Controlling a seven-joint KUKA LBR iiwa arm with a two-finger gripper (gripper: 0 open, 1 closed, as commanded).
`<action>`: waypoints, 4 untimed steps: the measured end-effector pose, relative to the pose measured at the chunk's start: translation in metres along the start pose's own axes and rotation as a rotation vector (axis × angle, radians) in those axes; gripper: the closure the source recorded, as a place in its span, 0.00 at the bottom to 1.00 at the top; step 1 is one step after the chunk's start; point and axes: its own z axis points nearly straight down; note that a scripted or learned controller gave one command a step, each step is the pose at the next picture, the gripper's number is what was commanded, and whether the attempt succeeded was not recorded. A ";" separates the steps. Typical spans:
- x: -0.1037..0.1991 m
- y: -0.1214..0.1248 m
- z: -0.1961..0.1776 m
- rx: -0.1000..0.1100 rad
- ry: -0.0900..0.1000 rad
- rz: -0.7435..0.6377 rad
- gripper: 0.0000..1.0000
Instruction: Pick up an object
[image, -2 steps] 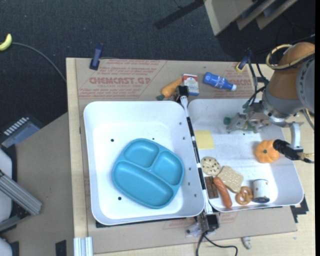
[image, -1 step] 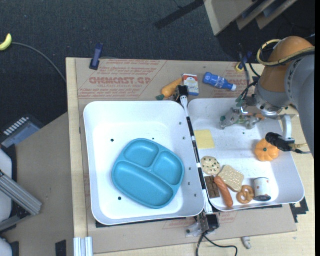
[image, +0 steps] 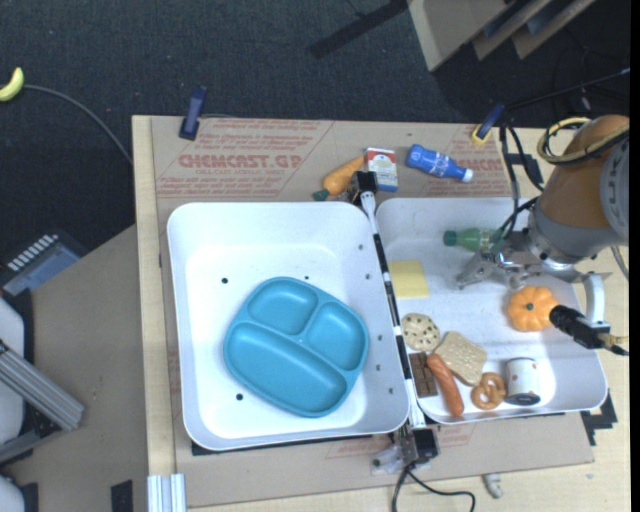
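The gripper (image: 478, 268) is hovering over the right bin (image: 590, 395), fingers spread and holding nothing. The green bottle (image: 468, 238) is lying just beyond it, on the far side, long axis running left-right.

Right bin (image: 440, 218) front crowded: cookie (image: 419, 330), cracker (image: 461, 353), pretzel (image: 489, 390); bare floor behind yellow square (image: 408, 279).

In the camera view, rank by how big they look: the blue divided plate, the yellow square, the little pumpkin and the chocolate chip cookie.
Largest to smallest:
1. blue divided plate
2. pumpkin and yellow square, too alike to rank
3. chocolate chip cookie
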 end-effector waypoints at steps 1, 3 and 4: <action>-0.028 -0.041 0.000 0.001 0.001 0.000 0.00; -0.021 -0.097 -0.009 -0.002 0.000 0.001 1.00; 0.096 -0.080 -0.100 -0.002 0.001 -0.003 1.00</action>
